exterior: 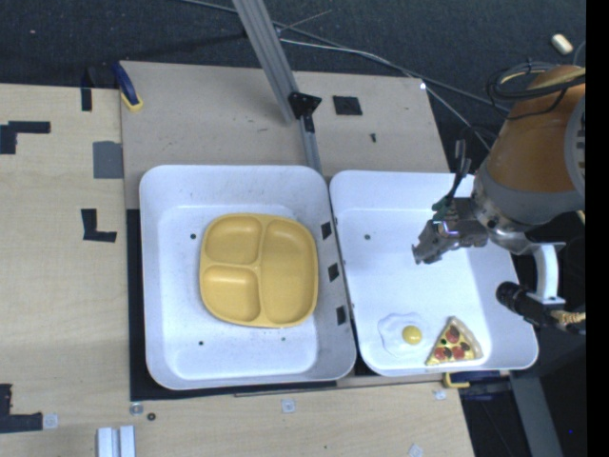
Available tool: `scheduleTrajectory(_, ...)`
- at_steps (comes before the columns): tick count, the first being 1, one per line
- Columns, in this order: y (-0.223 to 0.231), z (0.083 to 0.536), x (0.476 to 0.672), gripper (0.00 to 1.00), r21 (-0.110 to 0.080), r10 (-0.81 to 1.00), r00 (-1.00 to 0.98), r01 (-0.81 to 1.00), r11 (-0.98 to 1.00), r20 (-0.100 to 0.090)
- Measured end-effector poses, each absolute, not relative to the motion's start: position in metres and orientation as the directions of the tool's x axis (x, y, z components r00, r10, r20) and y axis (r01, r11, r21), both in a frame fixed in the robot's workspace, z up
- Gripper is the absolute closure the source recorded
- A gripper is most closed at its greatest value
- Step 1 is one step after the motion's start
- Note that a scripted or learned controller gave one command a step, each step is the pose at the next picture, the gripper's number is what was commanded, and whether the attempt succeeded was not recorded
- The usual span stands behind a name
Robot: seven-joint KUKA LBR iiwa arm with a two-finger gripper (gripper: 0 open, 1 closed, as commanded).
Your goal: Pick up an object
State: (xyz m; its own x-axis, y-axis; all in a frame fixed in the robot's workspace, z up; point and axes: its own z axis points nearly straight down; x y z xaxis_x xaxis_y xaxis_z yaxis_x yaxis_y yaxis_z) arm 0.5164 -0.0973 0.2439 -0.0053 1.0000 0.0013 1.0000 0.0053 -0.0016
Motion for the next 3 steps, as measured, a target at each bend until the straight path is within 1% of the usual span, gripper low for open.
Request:
scheduleTrajectory(1, -0.042, 0.229, 0.51, 1.0, -0.004, 1.0, -0.006, 1.0, 0.006, 0.001)
scheduleTrajectory(2, 0.019, 0.233, 0.501, 1.0, -0.003, 1.0, -0.008, 1.0, 0.008, 0.002)
scheduleTrajectory(3, 0.065, 0.236, 0.496, 1.0, -0.002, 1.0, -0.007, 1.0, 0.007, 0.001)
